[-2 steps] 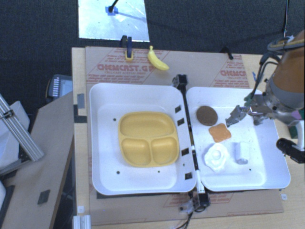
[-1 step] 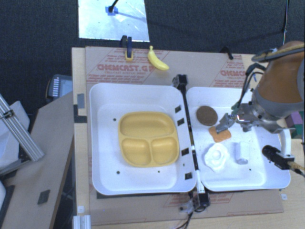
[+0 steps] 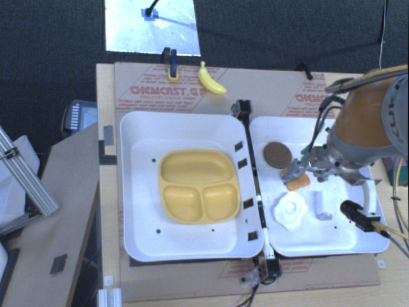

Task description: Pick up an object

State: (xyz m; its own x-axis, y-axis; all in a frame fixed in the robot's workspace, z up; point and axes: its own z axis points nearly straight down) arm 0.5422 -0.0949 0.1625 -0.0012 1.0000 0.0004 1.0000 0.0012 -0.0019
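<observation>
The arm [image 3: 367,117] reaches in over the right bin [image 3: 342,238], its orange band above the bin's far right corner. The gripper [image 3: 299,171] hangs low near the middle of that bin, and its grey fingers [image 3: 293,170] sit directly over an orange piece [image 3: 298,183]. The fingers look narrow, close together, but whether they pinch the orange piece or only hover over it cannot be told from this slant; the piece seems to lie on the bin floor.

The right bin holds 4 things. A brown disc [image 3: 277,154] lies toward the far left corner, just beside the gripper's tip and apart from the orange piece. A white lump [image 3: 289,211] rests toward the near left corner, just below the orange piece. A pale cylinder [image 3: 322,205] lies near the bin's centre, to the right of the white lump. A black cable fitting [image 3: 356,216] hangs from the arm over the near right part of the bin.

The left bin [image 3: 137,235] carries 1 yellow tray [image 3: 195,185] with 3 compartments, 1 wide one on the far side and 2 smaller ones on the near side. It sits in the middle of the bin floor.

Beyond the bins, on the board's far edge, a banana [image 3: 211,80] lies near the left bin's far right corner, with a yellow clamp [image 3: 172,66] just to its left.
</observation>
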